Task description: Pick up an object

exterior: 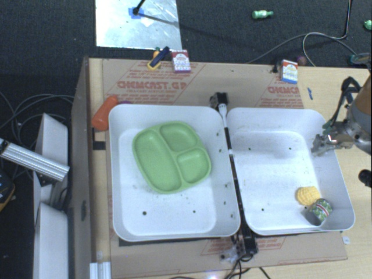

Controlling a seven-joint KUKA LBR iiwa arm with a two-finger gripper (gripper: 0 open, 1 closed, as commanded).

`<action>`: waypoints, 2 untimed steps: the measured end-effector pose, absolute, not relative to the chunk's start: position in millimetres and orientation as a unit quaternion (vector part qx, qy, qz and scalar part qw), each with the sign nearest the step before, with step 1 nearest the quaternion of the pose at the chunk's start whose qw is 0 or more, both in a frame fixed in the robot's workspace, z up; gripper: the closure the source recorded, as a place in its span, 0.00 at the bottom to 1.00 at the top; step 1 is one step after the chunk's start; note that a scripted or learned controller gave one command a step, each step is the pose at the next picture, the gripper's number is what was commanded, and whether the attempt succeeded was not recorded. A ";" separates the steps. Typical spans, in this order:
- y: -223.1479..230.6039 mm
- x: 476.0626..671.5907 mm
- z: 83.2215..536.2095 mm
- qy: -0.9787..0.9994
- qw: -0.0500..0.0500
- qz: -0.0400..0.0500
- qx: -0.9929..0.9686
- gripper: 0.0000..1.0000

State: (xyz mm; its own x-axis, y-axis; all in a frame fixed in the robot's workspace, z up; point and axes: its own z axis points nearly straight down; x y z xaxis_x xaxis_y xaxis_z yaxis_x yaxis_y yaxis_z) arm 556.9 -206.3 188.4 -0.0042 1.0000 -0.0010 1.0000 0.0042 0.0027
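At the right rim of the right bin, I am seeing the gripper hanging just over the bin's edge, with the arm coming in from the right side of the table. The view of the tool is small and blurred, so I cannot tell how it is set, and I am seeing nothing caught in it.

The things I am weighing as targets are lying in the near right corner of that bin: a yellow corn-like toy and, touching it on the near side, a small can resting on its side. Both are lying toward the camera from the gripper, along the same right wall, and a little inward from it. The can's long axis is probably running slantwise toward the corner, though I am hedging on that at this resolution.

I am judging the corner as the hard part: the can is sitting close against the bin's walls, leaving little room on that side, while the toy has open floor on its left and far sides. The rest of the bin floor is giving free room for the approach. The green divided plate is lying in the left bin, well apart.
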 end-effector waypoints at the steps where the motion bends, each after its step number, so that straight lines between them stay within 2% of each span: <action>1: -206.3 556.8 188.2 0.708 0.001 0.001 0.706 0.00; 2: -206.4 519.6 206.8 0.708 0.001 0.001 0.706 0.00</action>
State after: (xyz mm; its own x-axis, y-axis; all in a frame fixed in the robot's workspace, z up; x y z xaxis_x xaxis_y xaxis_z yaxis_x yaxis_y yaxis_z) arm 519.6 -206.4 206.8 -0.0020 1.0000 -0.0010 1.0000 0.0020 0.0024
